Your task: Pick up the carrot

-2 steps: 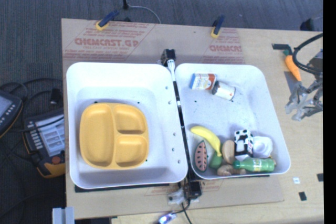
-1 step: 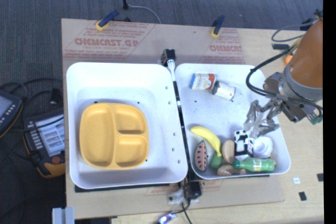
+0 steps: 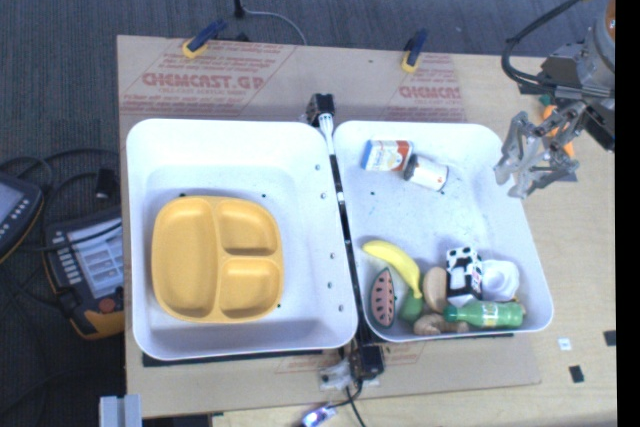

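Two bins are set side by side on the bench. The gripper is held over the outer rim of the right bin, at its far corner. Well to the gripper's left, a tray is laid in the left bin. Just left of the gripper, a small carton and a tube are placed. Nearer the camera than the gripper, a banana, a melon slice and a bottle are grouped.

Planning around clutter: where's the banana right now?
In the camera view, the banana lies in the right bin, in its near-left part, just above the watermelon slice and close to the bins' shared edge.
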{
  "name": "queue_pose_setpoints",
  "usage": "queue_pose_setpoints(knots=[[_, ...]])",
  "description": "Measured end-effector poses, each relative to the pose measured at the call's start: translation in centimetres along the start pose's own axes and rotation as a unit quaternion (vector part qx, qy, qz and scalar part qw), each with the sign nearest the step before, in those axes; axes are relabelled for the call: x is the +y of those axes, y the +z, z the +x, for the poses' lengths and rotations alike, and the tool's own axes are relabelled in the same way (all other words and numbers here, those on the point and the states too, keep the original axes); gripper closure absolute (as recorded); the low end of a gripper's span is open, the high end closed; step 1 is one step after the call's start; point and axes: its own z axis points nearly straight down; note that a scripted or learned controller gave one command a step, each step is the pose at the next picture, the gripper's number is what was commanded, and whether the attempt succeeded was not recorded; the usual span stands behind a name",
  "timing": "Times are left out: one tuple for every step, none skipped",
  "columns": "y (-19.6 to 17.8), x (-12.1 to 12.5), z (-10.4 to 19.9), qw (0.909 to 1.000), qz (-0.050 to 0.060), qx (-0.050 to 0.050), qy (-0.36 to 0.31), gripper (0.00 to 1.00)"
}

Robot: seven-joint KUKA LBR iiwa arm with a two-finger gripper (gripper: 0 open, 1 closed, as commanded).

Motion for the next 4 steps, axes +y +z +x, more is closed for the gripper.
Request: queue_pose_setpoints(knots=[[10.9,3.5,-6.3,0.9997,-0.003,0.003,0.025,1.0],[13.8,-1.7,-0.3,0.979,-0.003,0.002,-0.204,1.0],[9.6,11.3,-4.7,0.9849,-0.003,0.001,-0.173,1.0],[17.0,17.2,-8.4,0.9817,-0.004,0.002,-0.191,1.0]])
